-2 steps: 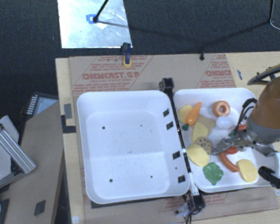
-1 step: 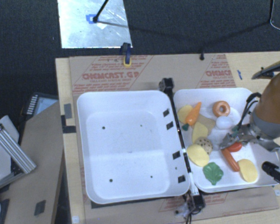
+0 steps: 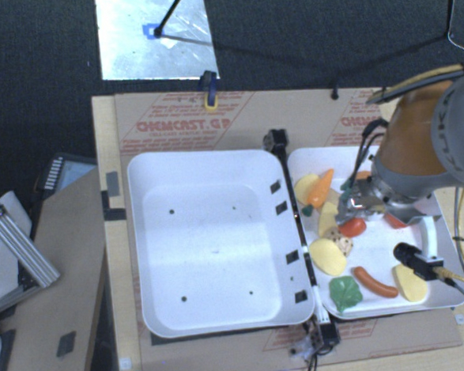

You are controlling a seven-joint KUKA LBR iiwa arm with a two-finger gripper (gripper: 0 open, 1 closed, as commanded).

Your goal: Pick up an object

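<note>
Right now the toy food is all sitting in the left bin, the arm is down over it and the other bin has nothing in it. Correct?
Not quite: the toy food, such as the carrot and sausage, lies in the right bin, as the camera view shows. The arm is down over it; the left bin holds nothing.

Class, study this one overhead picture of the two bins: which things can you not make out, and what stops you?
- Gripper, camera view: its tip is small and dark among the toy food, so its grip is unreadable.
- Red piece: partly covered by the arm.
- Right bin: far corner hidden under the arm.
- Spotted item: too small to identify.
</note>
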